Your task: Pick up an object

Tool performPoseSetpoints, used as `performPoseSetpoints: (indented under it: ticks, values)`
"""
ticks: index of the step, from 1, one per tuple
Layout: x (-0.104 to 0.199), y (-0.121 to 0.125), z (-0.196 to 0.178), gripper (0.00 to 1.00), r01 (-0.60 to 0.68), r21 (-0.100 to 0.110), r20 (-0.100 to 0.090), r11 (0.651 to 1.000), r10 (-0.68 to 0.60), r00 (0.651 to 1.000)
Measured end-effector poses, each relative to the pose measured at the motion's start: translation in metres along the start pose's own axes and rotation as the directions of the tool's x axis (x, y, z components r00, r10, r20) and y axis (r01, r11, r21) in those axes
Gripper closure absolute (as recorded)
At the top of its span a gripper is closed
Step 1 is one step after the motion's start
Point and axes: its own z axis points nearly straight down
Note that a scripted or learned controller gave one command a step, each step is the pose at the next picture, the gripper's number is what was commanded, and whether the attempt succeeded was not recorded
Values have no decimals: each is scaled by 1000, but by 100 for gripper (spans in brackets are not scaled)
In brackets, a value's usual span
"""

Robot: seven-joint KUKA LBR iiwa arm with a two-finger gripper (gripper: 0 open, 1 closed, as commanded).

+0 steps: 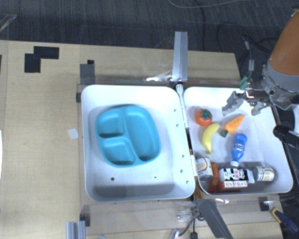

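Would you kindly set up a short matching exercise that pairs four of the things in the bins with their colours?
Things:
1. divided plate
2. banana
3. tomato
4. small bottle

Colours:
A. yellow
B. blue with a white cap
C. turquoise
D. red-orange with a green top

Pairs: 1-C, 2-A, 3-D, 4-B

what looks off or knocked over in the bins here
Nothing is spilled or broken. The blue bottle, cans and a flat carton lie on their sides, jumbled along the right bin's near edge. The blue tray sits slightly skewed in the left bin.
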Motion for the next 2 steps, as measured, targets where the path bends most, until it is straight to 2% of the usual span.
performPoseSetpoints:
  ticks: [1, 2]
  values:
    - [-16, -6, 119, 0, -44, 0, 0, 999, 44, 999]
    - [-56, -17, 178, 0, -123, -3, 0, 992, 123, 992]
